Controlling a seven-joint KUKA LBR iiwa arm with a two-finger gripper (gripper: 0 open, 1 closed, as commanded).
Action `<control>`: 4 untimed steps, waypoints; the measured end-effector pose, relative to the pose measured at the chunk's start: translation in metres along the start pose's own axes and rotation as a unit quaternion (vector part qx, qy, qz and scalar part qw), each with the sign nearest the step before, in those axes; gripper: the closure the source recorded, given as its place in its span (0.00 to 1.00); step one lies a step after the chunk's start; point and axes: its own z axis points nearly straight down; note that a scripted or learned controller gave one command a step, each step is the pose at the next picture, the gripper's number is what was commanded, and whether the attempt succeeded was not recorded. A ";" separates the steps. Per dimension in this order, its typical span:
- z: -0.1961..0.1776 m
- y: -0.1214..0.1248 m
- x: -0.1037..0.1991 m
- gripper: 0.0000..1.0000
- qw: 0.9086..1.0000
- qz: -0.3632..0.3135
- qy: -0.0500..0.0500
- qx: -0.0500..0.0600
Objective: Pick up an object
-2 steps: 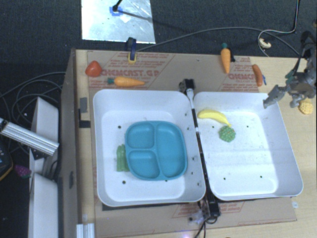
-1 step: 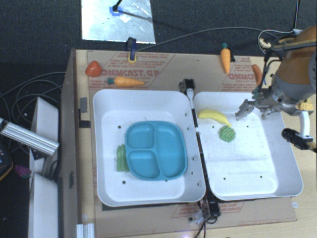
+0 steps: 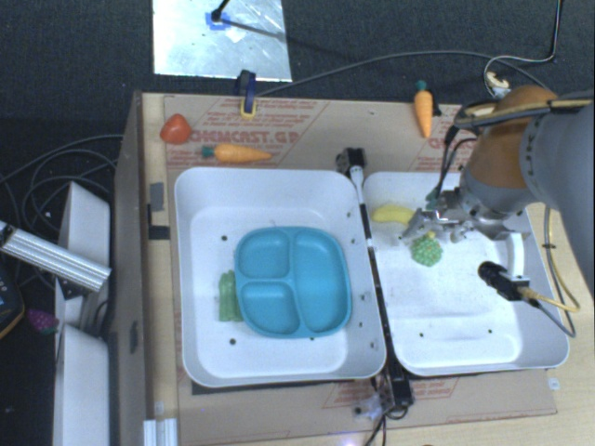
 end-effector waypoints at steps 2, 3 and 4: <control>-0.012 0.002 -0.001 0.00 1.000 -0.001 -0.001 -0.002; 0.010 -0.008 -0.001 0.00 1.000 0.001 -0.001 -0.001; 0.010 -0.038 0.017 0.00 1.000 0.002 0.000 -0.001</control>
